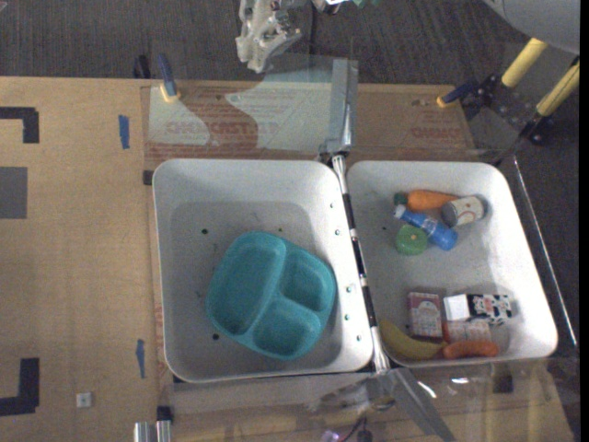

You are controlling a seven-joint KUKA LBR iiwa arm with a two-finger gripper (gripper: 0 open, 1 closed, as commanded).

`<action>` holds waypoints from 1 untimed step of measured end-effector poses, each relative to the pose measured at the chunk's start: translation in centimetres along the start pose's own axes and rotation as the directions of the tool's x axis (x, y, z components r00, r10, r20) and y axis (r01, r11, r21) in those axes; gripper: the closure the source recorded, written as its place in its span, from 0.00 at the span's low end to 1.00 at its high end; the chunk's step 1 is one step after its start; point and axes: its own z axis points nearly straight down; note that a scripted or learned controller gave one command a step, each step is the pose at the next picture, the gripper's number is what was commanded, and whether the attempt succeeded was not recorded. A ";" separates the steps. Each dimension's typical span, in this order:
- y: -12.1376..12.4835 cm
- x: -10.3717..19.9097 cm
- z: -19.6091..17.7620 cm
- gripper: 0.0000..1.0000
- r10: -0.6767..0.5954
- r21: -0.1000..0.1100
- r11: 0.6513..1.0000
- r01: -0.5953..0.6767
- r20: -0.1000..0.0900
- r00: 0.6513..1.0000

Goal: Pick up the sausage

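I judge the task at its very first step: the sausage (471, 349) lies untouched in the right bin (525, 247), down at about 5 o'clock of that bin's floor, close against the near wall. My arm (538, 3) is up at 1 o'clock of the scene, well apart from it, and I cannot tell whether my claw is apart or together. The next move, as I see it, calls for a long reach toward 6 o'clock over the right bin, then a descent with the claw set across the sausage's short width, since it lies roughly along the 3-to-9 line. Room there is poor. The banana (409, 341) sits just beside it at 9 o'clock, its tip near or touching the sausage's end; I cannot tell which. At 12 o'clock of the sausage a row of small boxes (457, 308) crowds it, and at 6 o'clock the wall rises right next to it, so one side of the claw has to slip between sausage and boxes and the other between sausage and wall. A nudge could push the boxes or grab the banana instead. The bin's middle is open for passing through; the carrot (431, 199) and bottle (433, 228) cluster at 11 o'clock, out of my path. The left bin (184, 201), with its teal plate (271, 293), plays no part.
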 end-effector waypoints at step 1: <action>0.0 -0.2 -1.3 1.00 0.002 -0.002 1.000 -0.002 0.013 1.000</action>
